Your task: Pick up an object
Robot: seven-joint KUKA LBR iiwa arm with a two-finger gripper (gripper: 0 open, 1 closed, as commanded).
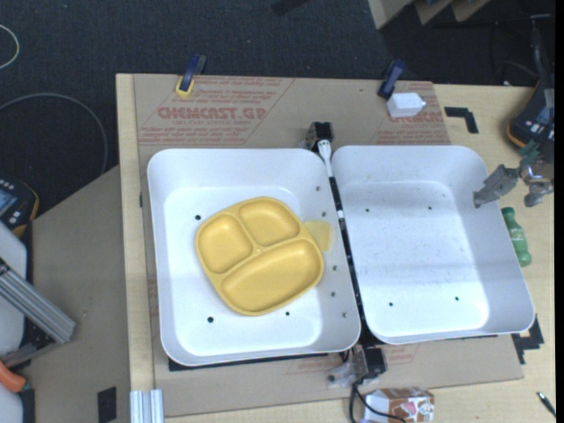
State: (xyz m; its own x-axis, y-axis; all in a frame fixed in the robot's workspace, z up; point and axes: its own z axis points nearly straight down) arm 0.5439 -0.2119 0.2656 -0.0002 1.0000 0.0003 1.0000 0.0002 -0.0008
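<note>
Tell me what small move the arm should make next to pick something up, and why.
Probably swing the hand left across the right bin toward the yellow divided plate. The hand sits at the right bin's far right rim, well away from the plate, which lies flat in the left bin. That plate is the obvious thing in the bins to grasp, likely by its edge.

The yellow divided plate [259, 255] looks like smooth moulded plastic with a soft sheen. Both the left bin [167, 263] and the right bin [476, 170] look like thin white plastic, slightly glossy; the right one's floor is finely speckled. The bench board [291, 104] under them is matt brown cardboard-like sheet with red print. The gripper [514, 186] at the right bin's far rim shows dull grey metal fingers [490, 189]. Just beside them lies a glossy green plastic object [517, 234].
</note>
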